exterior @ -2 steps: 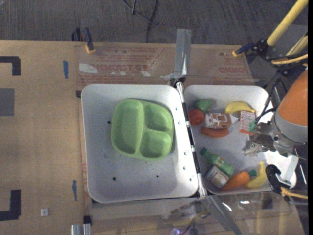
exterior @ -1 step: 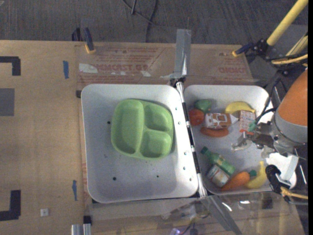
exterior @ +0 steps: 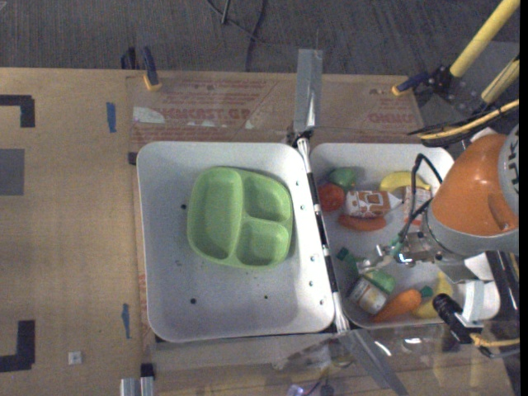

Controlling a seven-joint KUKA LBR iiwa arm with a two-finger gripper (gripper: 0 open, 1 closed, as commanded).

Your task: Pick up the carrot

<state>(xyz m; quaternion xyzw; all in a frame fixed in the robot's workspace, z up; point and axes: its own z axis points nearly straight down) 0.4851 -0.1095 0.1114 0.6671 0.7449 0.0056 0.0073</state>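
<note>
Reaching in from the right, the grey arm with its orange band hangs over the right bin [exterior: 330, 157], its gripper [exterior: 394, 258] low among the toy food; whether the jaws are open or shut cannot be told, and nothing shows between them. Just below the gripper the carrot [exterior: 398, 304] lies near the bin's front edge, beside a small can [exterior: 369, 292]. Farther back sit a tomato [exterior: 331, 196] and a banana [exterior: 402, 181]. The left bin [exterior: 165, 246] holds a green divided plate [exterior: 241, 217].

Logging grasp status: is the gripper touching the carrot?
Apart. The camera view shows the gripper above the carrot, with white bin floor between them.
</note>
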